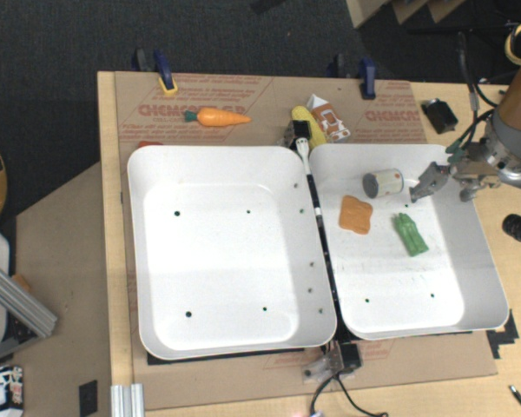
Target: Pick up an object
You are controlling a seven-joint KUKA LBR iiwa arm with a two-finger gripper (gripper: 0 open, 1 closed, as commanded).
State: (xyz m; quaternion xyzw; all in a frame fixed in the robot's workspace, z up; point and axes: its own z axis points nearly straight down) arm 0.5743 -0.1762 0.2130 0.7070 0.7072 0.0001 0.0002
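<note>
The right bin (469, 268) holds three things: a small grey and white cylinder (382, 182) lying on its side, a flat orange piece (356, 215) and a green object (411, 234). My gripper (447, 184) hangs over the bin's upper right part, just right of the cylinder and above the green object. Its two fingers stand apart, open, with nothing between them. The left fingertip (425, 185) is a short way from the cylinder and not touching it.
The left bin (226, 250) lies beside the right one. Behind the bins on the board lie a toy carrot (217, 117), a yellow item (304, 120) and a small box (330, 122). Blue clamps (165, 75) (366, 76) grip the board's far edge.
</note>
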